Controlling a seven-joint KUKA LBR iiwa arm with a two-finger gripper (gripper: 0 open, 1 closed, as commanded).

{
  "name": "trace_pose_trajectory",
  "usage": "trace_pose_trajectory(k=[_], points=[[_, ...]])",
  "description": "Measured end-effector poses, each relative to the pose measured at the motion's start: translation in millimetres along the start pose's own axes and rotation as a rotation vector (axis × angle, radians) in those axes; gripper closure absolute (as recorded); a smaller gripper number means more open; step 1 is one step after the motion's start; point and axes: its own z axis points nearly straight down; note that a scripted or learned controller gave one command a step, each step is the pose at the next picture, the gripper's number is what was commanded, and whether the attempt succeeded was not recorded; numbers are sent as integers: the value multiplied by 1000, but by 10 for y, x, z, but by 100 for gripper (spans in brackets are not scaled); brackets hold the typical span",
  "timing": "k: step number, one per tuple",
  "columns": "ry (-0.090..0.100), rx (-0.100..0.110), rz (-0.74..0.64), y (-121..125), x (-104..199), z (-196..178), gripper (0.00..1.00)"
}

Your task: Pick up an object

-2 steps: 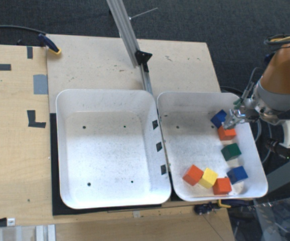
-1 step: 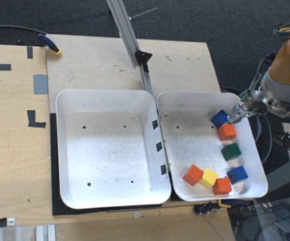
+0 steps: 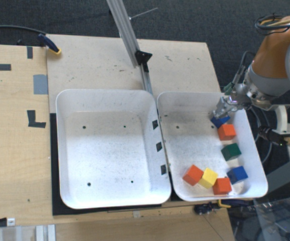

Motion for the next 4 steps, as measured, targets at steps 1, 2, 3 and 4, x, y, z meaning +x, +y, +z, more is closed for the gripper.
trace_pose_trajectory(k=[1,2,3,4], points=[[0,2,-1,116,598,78,100],[1,1,-2,334,1180,12,100],[0,1,0,468,1644,-73,100],[0,1,-1,576,2183,-155,100]])
